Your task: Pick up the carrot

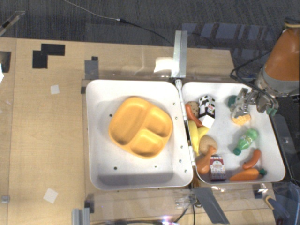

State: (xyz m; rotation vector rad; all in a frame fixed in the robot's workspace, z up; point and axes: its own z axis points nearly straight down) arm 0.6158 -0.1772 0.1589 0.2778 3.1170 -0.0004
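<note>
The gripper (242, 108) hangs over the right bin's (225, 134) far right, fingers slightly apart above an orange slice (241, 119); the carrot (247, 174) lies at the near right corner

The left bin (93, 125) holds a yellow three-compartment plate (140, 125). The right bin (276, 144) holds a black-and-white cow toy (206, 105), a banana (195, 136), a potato (207, 143), two sausages (192, 113) (251, 159), a small red box (216, 167), a green bottle (245, 141) and an orange slice (241, 119). Black tape marks (47, 54) lie on the bench (42, 139).
</note>
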